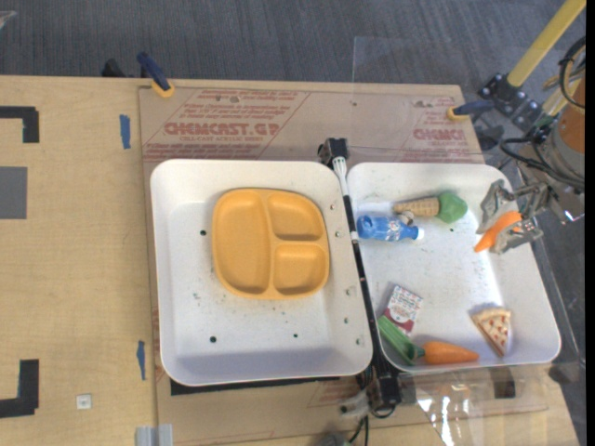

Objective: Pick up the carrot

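Note:
A carrot [450, 351] with an orange body and a green top lies along the front edge of the right bin [446, 277], pointing right. A second, smaller orange tapered carrot piece [491, 233] sits slanted at that bin's right rim. My gripper [507, 219] reaches in from the right, and its metal fingers [495, 199] stand on either side of this small orange piece and close against it. The larger carrot is well in front of the gripper and untouched.
The right bin also holds a cone with a green end [432, 207], a blue bottle [386, 229], a small red-and-white packet [403, 305] and a pizza slice [493, 328]. A yellow divided plate [270, 242] lies in the left bin [181, 277]. Cables hang at the far right.

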Tool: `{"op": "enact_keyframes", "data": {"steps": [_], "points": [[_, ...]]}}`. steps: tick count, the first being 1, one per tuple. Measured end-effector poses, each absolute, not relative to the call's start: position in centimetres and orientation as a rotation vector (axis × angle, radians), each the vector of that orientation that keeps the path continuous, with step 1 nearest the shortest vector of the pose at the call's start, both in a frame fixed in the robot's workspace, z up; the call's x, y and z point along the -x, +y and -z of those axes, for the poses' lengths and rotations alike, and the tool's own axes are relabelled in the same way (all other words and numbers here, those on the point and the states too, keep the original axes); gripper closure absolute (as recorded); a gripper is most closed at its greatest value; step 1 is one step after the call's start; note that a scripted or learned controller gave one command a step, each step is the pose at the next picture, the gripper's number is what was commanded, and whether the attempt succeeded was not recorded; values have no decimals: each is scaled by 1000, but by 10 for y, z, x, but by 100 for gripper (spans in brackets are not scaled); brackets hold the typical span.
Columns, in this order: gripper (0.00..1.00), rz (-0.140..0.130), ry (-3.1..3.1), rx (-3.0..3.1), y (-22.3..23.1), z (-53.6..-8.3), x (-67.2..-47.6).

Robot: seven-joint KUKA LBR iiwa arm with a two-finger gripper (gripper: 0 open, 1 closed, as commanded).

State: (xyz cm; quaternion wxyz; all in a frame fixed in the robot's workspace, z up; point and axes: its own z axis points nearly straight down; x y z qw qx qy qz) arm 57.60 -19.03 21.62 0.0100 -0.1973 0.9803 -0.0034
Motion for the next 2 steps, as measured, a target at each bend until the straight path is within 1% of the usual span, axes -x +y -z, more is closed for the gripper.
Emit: {"op": "enact_keyframes", "data": {"steps": [1, 2], "points": [[100, -3, 3003, 911, -213, -157, -570], [100, 8, 2671, 1635, -223, -91, -557]]}}
